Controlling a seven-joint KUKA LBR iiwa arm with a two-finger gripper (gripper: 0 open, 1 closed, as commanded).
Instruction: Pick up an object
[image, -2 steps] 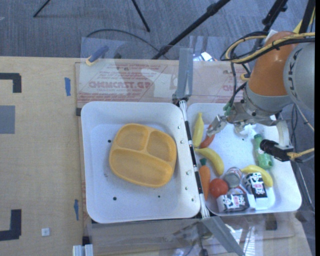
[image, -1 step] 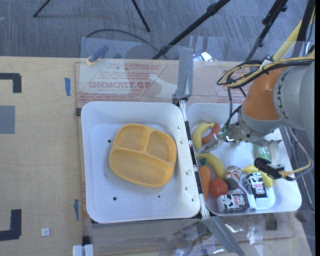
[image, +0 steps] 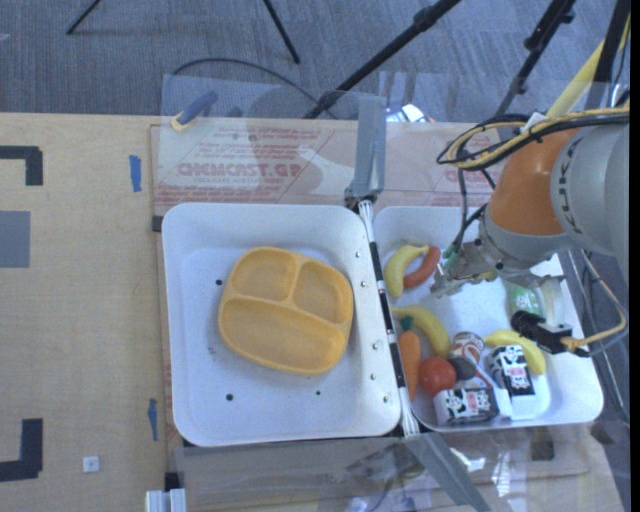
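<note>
Since the gripper (image: 452, 277) hangs over the right bin (image: 585, 400), its state impossible to tell, it should centre squarely over one item before descending. The banana (image: 399, 265) and red sausage (image: 425, 265) lie at its nine o'clock; the carrot (image: 410, 360) and tomato (image: 436, 374) crowd together at six.

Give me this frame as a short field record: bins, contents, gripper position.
left bin: yellow divided plate
right bin: two bananas, carrot, tomato, cow-print cartons, other small items
gripper: low over the right bin's upper part, just right of the upper banana
grasp: cannot tell
</note>
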